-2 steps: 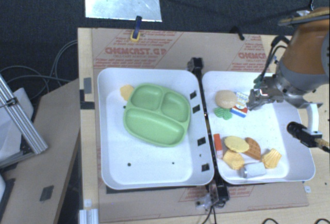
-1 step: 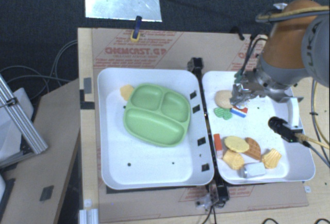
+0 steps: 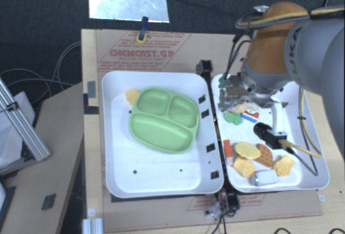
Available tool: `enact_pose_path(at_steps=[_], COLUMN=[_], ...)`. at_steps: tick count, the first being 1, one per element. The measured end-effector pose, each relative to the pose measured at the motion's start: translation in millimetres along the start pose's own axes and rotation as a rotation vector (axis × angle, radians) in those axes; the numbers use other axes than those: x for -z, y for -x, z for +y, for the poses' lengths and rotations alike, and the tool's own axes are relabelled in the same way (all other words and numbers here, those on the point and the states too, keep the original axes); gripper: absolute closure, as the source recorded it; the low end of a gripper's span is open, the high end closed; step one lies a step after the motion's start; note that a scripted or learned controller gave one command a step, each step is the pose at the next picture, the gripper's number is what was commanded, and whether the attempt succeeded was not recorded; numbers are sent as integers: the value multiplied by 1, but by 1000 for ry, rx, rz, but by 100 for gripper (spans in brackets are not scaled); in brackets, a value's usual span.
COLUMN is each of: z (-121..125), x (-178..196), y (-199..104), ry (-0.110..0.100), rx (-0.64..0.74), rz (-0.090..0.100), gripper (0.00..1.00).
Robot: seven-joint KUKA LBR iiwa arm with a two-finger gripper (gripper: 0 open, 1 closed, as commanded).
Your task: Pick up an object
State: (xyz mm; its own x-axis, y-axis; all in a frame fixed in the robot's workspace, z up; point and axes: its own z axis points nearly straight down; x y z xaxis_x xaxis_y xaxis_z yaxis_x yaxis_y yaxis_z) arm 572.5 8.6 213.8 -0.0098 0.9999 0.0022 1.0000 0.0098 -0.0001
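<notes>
Green piece [image 3: 233, 118] is my best guess for the target: a small, flat, leaf-coloured bit lying on the floor of the right bin [image 3: 280, 186], toward its far left corner and close to the wall shared with the left bin [image 3: 156, 171]. The claw [image 3: 234, 99] hangs low over that same corner, just above and behind the piece, with the bulk of the wrist hiding most of it from my camera. I cannot tell whether the claw is wide or narrow, and I see nothing gripped in it. I judge this to be the approach or descent step, with the grasp itself not yet made. The next move calls for centring over the piece, going down almost to the bin floor and closing across its narrow side. The thing looks thin and low, so I expect it to be hard to get under. It also has company: a red, white and blue piece [image 3: 249, 115] lies just beside it on the right, near enough to be nudged or caught by mistake. The bin wall on the left leaves little room on that side. The yellow chip-like pieces [image 3: 246, 150] and the orange stick [image 3: 227, 149] lie nearer the front, well apart from the claw.
</notes>
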Motion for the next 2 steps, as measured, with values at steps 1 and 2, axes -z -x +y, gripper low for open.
enact_pose_path(at_steps=[1,2], z=[-10,3], x=[16,20], y=[2,2], ry=[2,3], rx=[-5,-3], rz=[-2,-2], gripper=[100,100])
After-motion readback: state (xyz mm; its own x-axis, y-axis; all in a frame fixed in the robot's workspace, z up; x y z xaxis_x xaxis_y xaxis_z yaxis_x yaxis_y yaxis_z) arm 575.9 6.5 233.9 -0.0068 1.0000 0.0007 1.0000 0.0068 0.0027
